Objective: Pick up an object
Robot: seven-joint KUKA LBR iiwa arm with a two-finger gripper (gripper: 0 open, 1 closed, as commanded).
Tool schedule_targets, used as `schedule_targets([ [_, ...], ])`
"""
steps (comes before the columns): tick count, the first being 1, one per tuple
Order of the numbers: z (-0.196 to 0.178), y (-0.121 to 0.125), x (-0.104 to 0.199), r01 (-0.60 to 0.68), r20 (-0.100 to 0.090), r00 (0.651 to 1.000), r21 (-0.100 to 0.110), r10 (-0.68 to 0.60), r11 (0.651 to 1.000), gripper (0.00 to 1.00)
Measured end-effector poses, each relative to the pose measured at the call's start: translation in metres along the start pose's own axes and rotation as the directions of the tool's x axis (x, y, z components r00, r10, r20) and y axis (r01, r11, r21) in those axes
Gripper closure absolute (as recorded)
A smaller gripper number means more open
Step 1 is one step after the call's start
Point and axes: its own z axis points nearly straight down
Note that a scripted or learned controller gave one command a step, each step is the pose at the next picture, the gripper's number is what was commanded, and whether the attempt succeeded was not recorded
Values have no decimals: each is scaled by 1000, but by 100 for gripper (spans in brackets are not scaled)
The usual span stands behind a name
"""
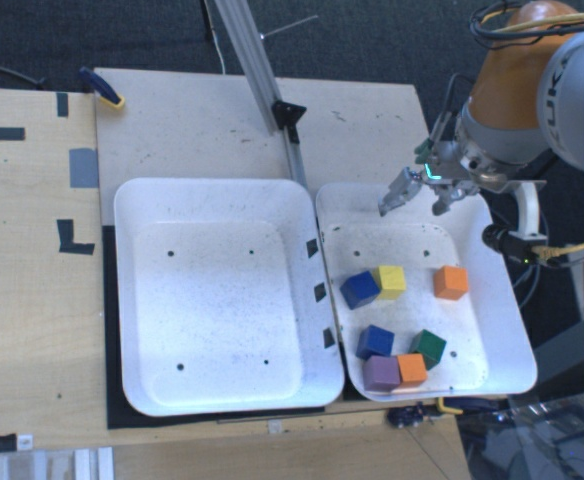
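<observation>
Currently the left bin [217, 298] holds no blocks; all candidates lie in the right bin [492, 313]. Left to right in that bin: a blue cube [360, 289] touching a yellow cube [392, 281] near the bin's middle; a second blue cube [376, 341] below them; a purple cube [381, 372] pressed against an orange cube [412, 369] at the near edge, with a green cube [430, 347] just beside those two; and a lone orange cube [451, 282] standing apart toward the right wall.

The gripper [419, 196] hovers over the far end of the right bin, fingers spread apart, nothing between them. It sits above the bin's back wall, away from every block.

Key relation: all cubes lie nearer the camera than the gripper, down the view. The blue-yellow pair and the lone orange cube are nearest. The lone orange cube looks like the cleanest target, since it has free space on all sides. Judged step: approach, no descent yet.
</observation>
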Motion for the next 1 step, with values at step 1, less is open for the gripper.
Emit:
schedule_targets([
  [1, -3, 1, 0, 1, 1, 1000, -5, -1, 1000, 0],
])
